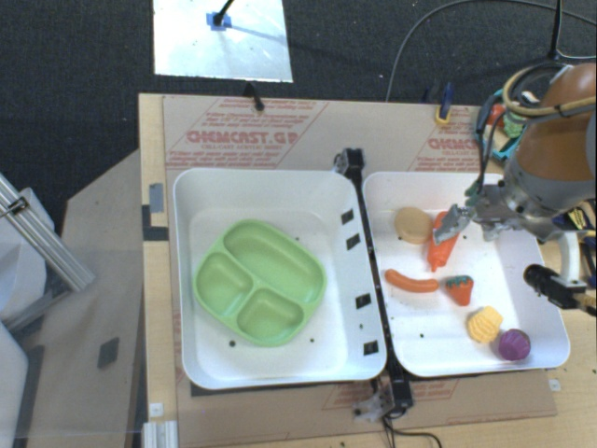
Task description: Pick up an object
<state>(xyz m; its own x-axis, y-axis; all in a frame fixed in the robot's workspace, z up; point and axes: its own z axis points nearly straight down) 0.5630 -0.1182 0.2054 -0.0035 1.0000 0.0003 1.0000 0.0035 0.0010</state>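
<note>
Well to the left of the gripper [454,220], a green three-compartment plate [259,283] lies flat in the left white bin [201,194]. A black divider strip [362,250] runs just left of the gripper. Beyond the gripper, printed cardboard [242,136] covers the worktop [149,157], with a yellow clamp [446,113] at its far edge.

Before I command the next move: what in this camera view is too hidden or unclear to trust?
- Tool: too small and blurred to tell how it stands, or whether it touches the orange carrot-shaped piece under it.
- Tan round item: its right side is covered by the carrot piece and tool.
- Arm: cut off by the right edge.
- Small strawberry-like piece: detail too small.
</note>
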